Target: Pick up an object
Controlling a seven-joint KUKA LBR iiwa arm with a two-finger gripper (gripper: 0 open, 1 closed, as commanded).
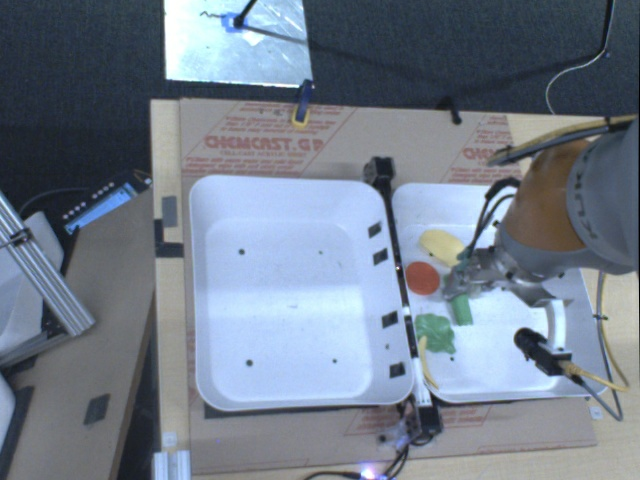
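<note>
Two shallow white bins, side by side on a sheet of printed cardboard point(270, 140).

Left bin point(290, 298): white floor with a few small dark dots; black clips point(381, 258) spaced down the wall it shares with its neighbour.

Right bin point(500, 373): five items, all in its left half;
- a yellow piece point(440, 243), pale and curved, nearest the far wall;
- a red disc point(422, 278) just in front of it, close to the dividing wall;
- a green stick point(462, 310), short, to the right of the disc;
- a green crumpled piece point(436, 333) just beside the stick's near end, toward the divider;
- a thin yellow strip point(426, 363) along the dividing wall, touching or nearly touching the crumpled piece.

Arm point(560, 213): grey, orange band, reaching in from the right over the right bin.

Gripper point(463, 280): low over the bin floor, between the yellow piece and the green stick, right of the red disc; the stick's far end lies directly at its tip; whether it is spread, pressed together or pinching the stick cannot be told.
</note>
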